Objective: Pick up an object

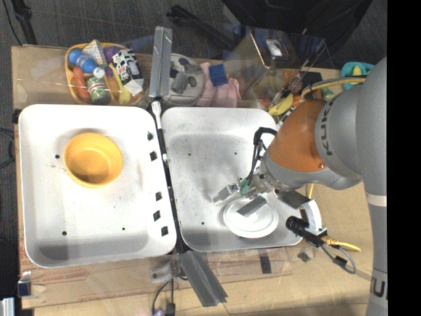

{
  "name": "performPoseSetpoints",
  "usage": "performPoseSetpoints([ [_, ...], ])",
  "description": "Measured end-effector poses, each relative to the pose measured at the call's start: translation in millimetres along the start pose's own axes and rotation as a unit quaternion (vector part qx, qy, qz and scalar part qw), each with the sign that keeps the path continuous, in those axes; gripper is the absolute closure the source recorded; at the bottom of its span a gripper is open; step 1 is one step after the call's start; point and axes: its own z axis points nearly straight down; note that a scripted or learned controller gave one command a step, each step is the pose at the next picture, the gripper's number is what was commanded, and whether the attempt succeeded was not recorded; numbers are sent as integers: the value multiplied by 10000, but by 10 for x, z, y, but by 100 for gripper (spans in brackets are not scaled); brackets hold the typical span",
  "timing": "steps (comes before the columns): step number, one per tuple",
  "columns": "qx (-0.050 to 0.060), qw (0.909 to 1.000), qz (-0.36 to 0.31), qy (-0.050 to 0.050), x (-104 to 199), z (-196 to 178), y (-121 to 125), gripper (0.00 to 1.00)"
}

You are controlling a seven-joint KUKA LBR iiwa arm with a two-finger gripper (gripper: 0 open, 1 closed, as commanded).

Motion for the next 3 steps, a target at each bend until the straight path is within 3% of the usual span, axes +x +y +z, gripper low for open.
performPoseSetpoints([
  [1,36,9983,587,20,-428,108,211,0],
  [2,24,9997,-232,30,-292,103,-232,0],
  [3,36,9938,1114,16,-387,107,29,0],
])
